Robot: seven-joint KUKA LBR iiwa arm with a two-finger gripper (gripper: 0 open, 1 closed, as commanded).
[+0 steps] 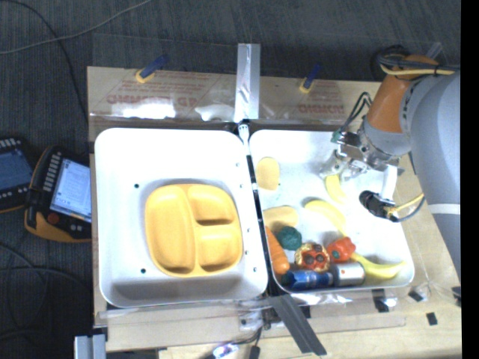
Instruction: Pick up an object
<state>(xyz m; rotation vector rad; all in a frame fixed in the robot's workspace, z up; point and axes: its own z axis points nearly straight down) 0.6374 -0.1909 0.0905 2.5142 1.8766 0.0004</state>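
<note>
Here the arm [419, 118] reaches in over the right bin [299, 144], and its gripper [350, 155] hangs near the far right corner of that bin, low above the white floor. Whether the tool is spread or pressed together I cannot tell, because the wrist covers it from above, and nothing can be seen pinched in it. So the step in hand seems to be the approach, with the grasp not yet made. The things to pick lie in the same bin: a pale yellow slice [334, 188] just beside the gripper on its near side, another pale slice [325, 212] near the middle, a pale yellow piece [267, 173] against the left wall, and along the near edge a crowded group with a carrot [277, 256], a teal lump [289, 238], a red pepper [340, 248], a blue can [307, 279] and a banana [380, 266]. The left bin [120, 155] carries a yellow divided tray [193, 226]. I judge the closest target is the slice just beside the gripper. The next move probably calls for a small shift toward the near edge, then a straight descent and a firm closing, since a thin flat slice on a smooth floor may slip away.
</note>
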